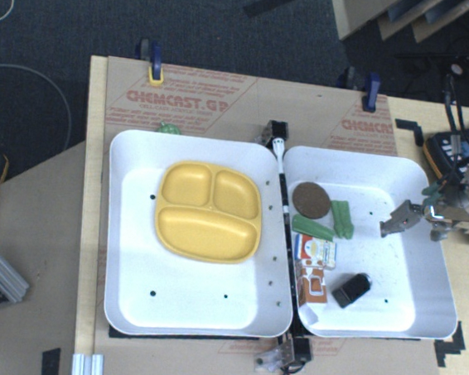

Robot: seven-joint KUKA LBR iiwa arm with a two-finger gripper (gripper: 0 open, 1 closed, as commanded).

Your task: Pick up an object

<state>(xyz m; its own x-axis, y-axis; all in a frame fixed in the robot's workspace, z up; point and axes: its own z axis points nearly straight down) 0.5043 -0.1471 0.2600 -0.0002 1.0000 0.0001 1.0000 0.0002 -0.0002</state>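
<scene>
Currently we're early in the pick: nothing is lifted yet.

Biggest first: the bench [90, 209] carries two white bins. The left bin [125, 279] holds only a yellow divided tray [209, 211], lying flat in its upper half. The right bin [404, 317] has all the small stuff, clustered along its left wall: a printed carton [312, 270] lying flat, green pieces [331, 222] just above it, a brown disc [311, 199] touching the green ones at the top, and a small black block [351, 290] just right of the carton's lower end.

The tool [398, 220] sits over the right bin's upper right area, well apart from the cluster, above bare bin floor. We see nothing between its fingers. Whether they're wide or narrow, we can't tell at this angle.

Our read: approach and grasp are both still to do. The black block looks like the nearest isolated candidate; the green pieces and disc overlap, so they're riskier.
</scene>
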